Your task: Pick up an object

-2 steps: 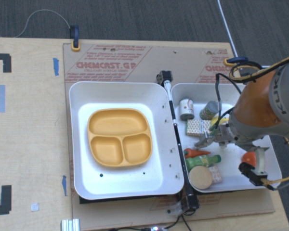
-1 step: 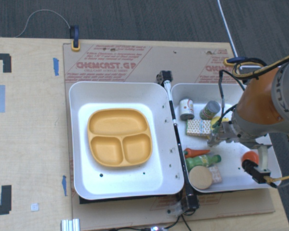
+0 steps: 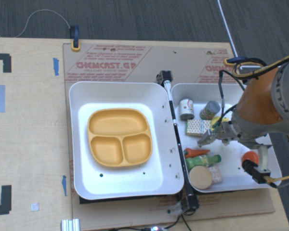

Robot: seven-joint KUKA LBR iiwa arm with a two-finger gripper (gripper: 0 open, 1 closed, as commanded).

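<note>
The right bin (image 3: 274,165) holds several small objects. A white can (image 3: 186,109) and a grey-green can (image 3: 210,109) lie at its far end. A patterned box (image 3: 196,127) sits below them with a yellow item (image 3: 216,122) beside it. Nearer the front lie a red-orange carrot-like piece (image 3: 196,153), a green bottle (image 3: 205,161) and a round tan lid (image 3: 201,177). A red object (image 3: 250,156) rests at the right. My gripper (image 3: 209,138) hangs low over the middle of this bin, just right of the patterned box and above the carrot-like piece. Nothing shows in its grasp.
The left bin (image 3: 82,129) carries a yellow three-part plate (image 3: 119,136). A black clamp (image 3: 164,77) sits where the two bins meet at the back. The arm's orange band (image 3: 260,100) and cables overhang the right bin's far right side.
</note>
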